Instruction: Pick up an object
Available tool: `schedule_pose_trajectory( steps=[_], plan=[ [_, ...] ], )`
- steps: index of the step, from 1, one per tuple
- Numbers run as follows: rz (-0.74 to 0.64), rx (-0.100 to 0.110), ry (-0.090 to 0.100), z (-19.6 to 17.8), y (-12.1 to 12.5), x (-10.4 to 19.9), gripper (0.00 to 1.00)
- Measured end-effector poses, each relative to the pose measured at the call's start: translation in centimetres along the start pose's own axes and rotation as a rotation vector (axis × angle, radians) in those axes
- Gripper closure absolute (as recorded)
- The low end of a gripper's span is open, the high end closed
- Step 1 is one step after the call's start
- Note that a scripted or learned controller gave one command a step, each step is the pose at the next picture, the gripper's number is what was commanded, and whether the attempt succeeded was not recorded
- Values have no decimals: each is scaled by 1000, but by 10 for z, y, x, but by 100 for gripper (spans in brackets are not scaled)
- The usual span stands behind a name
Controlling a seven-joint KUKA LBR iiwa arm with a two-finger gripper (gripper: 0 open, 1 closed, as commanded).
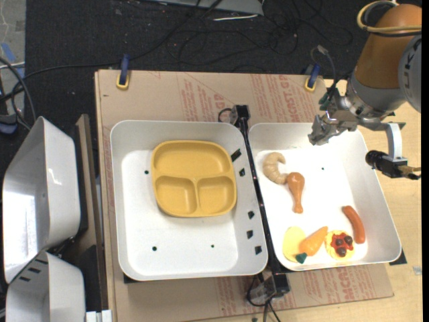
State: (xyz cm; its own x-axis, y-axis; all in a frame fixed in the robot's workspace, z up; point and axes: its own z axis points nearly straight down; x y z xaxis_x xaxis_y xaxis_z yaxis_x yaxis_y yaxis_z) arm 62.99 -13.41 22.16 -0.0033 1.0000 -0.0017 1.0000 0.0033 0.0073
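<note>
White bins sit side by side on the bench: left bin point(131, 247) carries a yellow divided plate point(194, 178), right bin point(379, 200) carries the toy food. Arm comes in from the right w/ its gripper point(323, 131) hanging over the right bin's far edge, near the back wall, nothing betw. the tips. Whether the claw is wide or narrow — can't tell at this angle; it reads as a dark cluster.

Candidates: croissant point(273, 167), touching a chicken drumstick point(296, 190) just beside it; sausage point(354, 223) toward the right wall; carrot point(313, 242) lying over a yellow slice point(291, 241) at the near edge; small pizza piece point(340, 243) next to that.

Step, as I judge it: approach/aiming, no grasp made yet. Closest target is the croissant, near the gripper and a bit left of it.

Next move prob. calls for shifting left and toward the near side, lining the tips across the croissant's narrow width, then descending. Risk: drumstick touches it, so a tip may land on both or nudge one away.
</note>
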Motion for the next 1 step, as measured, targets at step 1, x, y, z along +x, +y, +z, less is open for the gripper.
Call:
schedule_pose_trajectory(
  steps=[1],
  plan=[
    [0, 0, 0, -54, 2, 0, 100]
  ],
)
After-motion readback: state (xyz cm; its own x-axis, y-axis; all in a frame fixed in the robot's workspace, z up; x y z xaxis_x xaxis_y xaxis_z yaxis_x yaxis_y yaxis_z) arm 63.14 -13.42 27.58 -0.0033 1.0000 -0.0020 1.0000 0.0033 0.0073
